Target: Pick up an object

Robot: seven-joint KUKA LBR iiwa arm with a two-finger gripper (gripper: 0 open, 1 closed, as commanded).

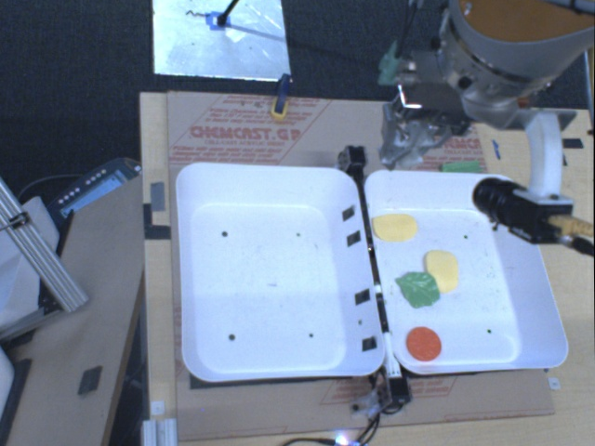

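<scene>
The grey metal two-finger gripper point(406, 152) hangs just beyond the far rim of the shallow white right-hand bin point(530, 291), and whether it is spread or closed I cannot tell. Inside that bin lie four things: a flat yellow oval piece point(395, 227) nearest the far rim, a second yellow piece point(443, 269) towards the middle, a crumpled green piece point(418, 289) touching that second yellow one, and a flat orange-red disc point(424, 343) by the near rim.

Grey arm point(493, 72), orange band point(521, 7)
</scene>
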